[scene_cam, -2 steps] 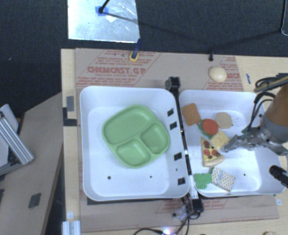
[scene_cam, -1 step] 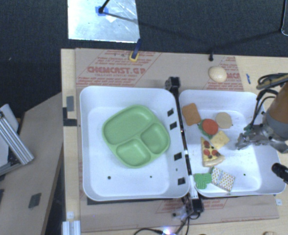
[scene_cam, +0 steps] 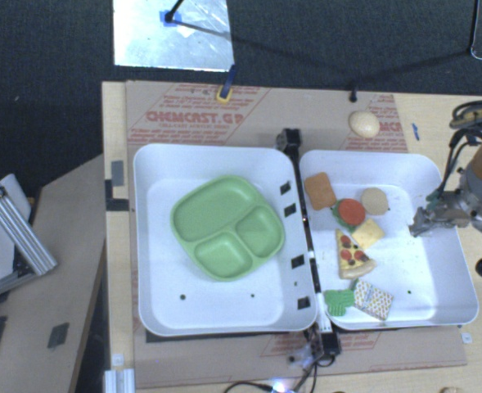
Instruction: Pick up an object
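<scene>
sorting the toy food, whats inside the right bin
The right bin holds a toast slice, a tomato, a beige round piece, a cheese wedge, a pizza slice, something green and a patterned packet. Anything beneath them is covered.

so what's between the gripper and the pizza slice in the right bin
In the camera view, just bare white bin floor lies between the gripper and the pizza slice. The yellow block sits just above that line, at the pizza's upper right.
</scene>
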{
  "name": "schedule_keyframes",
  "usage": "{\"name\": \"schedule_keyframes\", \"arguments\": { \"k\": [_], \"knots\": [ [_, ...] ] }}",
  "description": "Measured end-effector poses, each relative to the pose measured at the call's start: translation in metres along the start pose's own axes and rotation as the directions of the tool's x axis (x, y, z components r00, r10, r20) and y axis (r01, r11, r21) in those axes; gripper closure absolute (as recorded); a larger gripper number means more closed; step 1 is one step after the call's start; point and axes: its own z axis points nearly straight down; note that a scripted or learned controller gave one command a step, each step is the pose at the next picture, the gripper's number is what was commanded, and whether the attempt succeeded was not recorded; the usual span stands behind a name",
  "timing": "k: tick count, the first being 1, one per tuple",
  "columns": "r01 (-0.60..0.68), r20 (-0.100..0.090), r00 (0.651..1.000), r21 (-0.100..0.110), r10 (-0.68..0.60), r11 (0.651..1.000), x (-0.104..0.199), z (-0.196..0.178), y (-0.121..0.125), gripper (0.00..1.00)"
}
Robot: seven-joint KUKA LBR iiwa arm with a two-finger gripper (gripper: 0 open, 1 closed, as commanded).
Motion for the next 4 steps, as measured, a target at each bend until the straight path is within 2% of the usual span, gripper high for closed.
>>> {"name": "schedule_keyframes", "arguments": {
  "k": [1, 2, 4],
  "knots": [
    [0.001, 0.0, 1.0, 0.001, -0.001, 1.0, 0.001, -0.044, -0.002, 1.0],
    [0.001, 0.0, 1.0, 0.001, -0.001, 1.0, 0.001, -0.067, -0.001, 1.0],
    [0.007, -0.003, 1.0, 0.002, -0.007, 1.0, 0.09, -0.077, 0.051, 1.0]
  ]
}}
